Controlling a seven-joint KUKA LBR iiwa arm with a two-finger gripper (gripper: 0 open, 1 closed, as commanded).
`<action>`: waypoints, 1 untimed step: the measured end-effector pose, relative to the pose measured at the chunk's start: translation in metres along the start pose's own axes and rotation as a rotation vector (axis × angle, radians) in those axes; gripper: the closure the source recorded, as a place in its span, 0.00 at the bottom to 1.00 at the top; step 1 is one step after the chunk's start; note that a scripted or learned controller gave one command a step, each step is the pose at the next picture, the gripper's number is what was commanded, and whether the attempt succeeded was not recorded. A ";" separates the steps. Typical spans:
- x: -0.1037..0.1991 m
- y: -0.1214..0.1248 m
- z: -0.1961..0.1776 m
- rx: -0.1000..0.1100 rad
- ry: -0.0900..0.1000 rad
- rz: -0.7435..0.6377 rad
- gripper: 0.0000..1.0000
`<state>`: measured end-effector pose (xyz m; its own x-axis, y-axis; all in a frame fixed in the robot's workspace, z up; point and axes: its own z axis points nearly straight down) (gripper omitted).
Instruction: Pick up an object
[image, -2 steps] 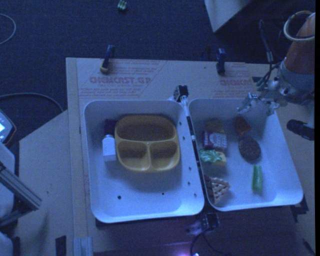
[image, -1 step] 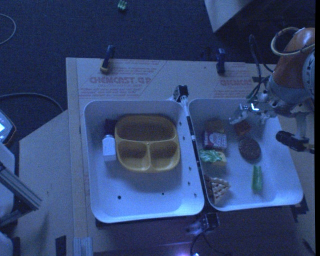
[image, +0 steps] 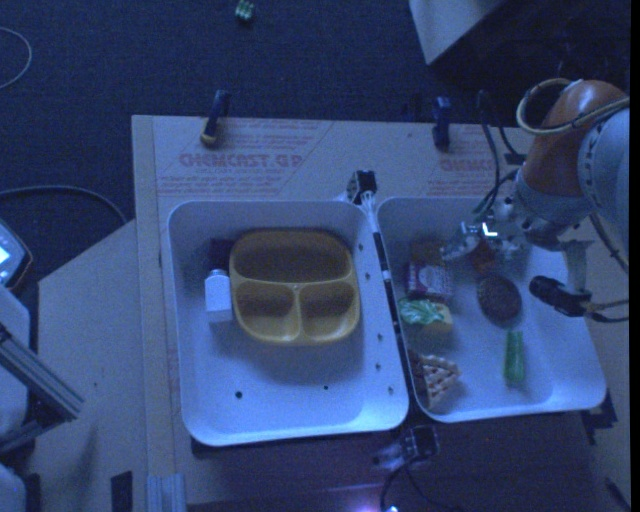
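End effector sits low over the far part of the right bin; can't tell its opening or any hold. Nearest items: brown disc, red packet. Risk: crowded items, dim light, so a missed or double grab.

One fixed camera, set above the counter, looking down at a slant. Both bins, left and right, fit in frame, mid-range. Light is dim, so fine detail seems unreliable.

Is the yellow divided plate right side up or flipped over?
Right side up: the yellow divided plate shows its three hollow compartments facing the camera.
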<state>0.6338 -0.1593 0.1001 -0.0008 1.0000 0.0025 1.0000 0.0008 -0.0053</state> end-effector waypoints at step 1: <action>0.000 0.004 0.007 -0.011 -0.001 -0.002 0.00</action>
<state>0.6382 -0.1590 0.0932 -0.0025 1.0000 0.0015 1.0000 0.0025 0.0056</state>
